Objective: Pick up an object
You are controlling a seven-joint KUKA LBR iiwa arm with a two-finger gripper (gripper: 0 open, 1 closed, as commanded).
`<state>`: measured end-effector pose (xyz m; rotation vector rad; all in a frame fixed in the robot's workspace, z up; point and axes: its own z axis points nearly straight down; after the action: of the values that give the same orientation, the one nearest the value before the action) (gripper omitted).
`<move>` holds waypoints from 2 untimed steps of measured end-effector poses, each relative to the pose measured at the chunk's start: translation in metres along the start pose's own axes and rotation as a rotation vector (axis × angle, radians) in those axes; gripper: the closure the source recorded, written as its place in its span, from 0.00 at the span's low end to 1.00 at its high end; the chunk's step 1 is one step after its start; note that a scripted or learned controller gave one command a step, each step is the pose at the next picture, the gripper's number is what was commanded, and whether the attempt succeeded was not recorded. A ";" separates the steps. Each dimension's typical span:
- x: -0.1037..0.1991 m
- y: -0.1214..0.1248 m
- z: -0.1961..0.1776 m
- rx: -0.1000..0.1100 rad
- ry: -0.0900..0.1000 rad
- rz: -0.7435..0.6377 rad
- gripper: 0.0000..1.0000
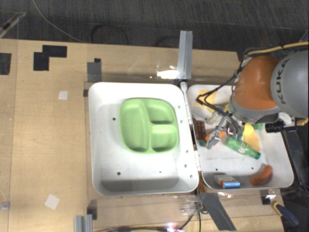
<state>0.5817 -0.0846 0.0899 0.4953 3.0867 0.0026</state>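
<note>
My gripper [221, 132] hangs low over the left half of the right bin [285, 170], under the grey and orange wrist [256, 88]. Just under its tip lies a small orange piece [213, 139], close enough that I cannot say whether they touch. A green bottle [243, 148] lies on its side just right of the tip. A yellow item [250, 135] sits behind the bottle. A brown block [200, 128] rests against the bin's left wall.
A brown sausage-like piece [261, 175] and a small blue and orange box [227, 181] lie near the right bin's front edge. A white and yellow item [208, 100] sits at its back. The left bin [104, 178] holds a green divided plate [147, 124].
</note>
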 end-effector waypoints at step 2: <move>-0.051 0.016 -0.169 -0.001 -0.005 0.010 1.00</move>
<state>0.6325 -0.0847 0.2602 0.5097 3.0789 0.0027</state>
